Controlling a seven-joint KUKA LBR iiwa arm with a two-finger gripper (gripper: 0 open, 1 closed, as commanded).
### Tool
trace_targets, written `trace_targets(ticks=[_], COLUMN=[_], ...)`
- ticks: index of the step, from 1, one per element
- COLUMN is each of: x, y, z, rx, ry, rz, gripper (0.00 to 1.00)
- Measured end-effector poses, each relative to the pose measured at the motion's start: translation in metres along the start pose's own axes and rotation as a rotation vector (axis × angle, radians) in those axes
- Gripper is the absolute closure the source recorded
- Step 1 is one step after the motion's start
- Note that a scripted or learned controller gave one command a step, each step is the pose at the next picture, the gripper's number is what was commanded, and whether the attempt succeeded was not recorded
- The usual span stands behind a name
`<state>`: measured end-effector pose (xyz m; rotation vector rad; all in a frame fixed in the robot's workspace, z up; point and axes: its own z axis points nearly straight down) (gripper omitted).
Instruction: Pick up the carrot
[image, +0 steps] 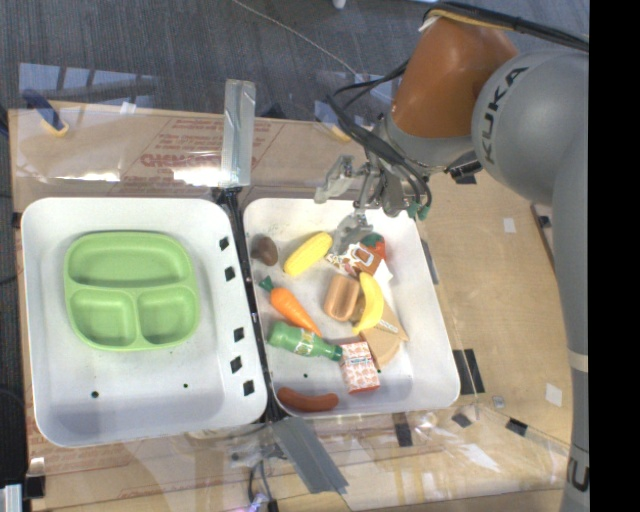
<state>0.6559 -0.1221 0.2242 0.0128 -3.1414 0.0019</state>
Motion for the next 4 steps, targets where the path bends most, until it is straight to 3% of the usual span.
trace_targets(ticks=[1, 2, 3, 4], x=[0.033, 0.105, 0.103, 0.133], y=[0.032, 0.007, 0.009, 0.074], z=[0.107, 0.133, 0.123, 0.03], rx=[-0.002, -0.001, -0.001, -0.004], ry=[0.005, 0.005, 0.004, -0.004], rz=[0.259, 0.555, 0.546, 0.718], gripper=[0.0, 0.0, 1.0, 1.0])
